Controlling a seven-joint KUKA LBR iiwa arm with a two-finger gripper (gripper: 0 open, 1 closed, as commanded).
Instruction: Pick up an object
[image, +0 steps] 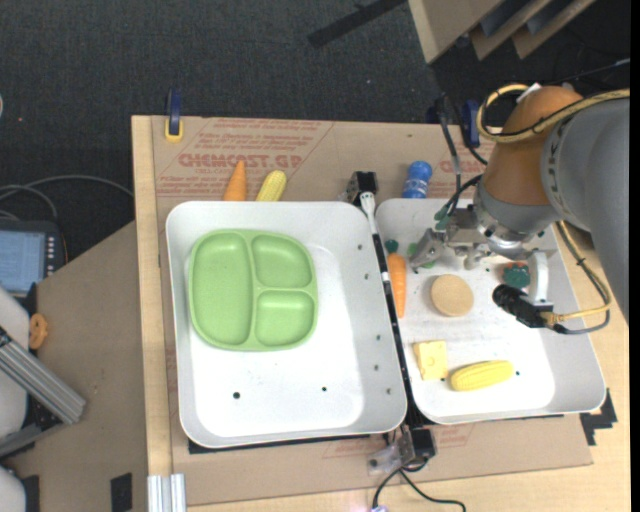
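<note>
Worktop (150, 300) carries left bin (290, 400) with green divided plate (252, 290); my arm (560, 150) hangs over right bin (570, 385). My tool (455, 247) sits at the back, jaw state cannot tell. Candidates: corn cob (482, 375), round tan biscuit (451, 296) just below tool, carrot (397, 283) at the wall, cheese wedge (431, 359). Risk: descending slightly off, I nudge the biscuit and close on nothing.

The gripper (452, 243) hangs over the right bin (570, 385), seemingly just above the round cookie (451, 296).
</note>
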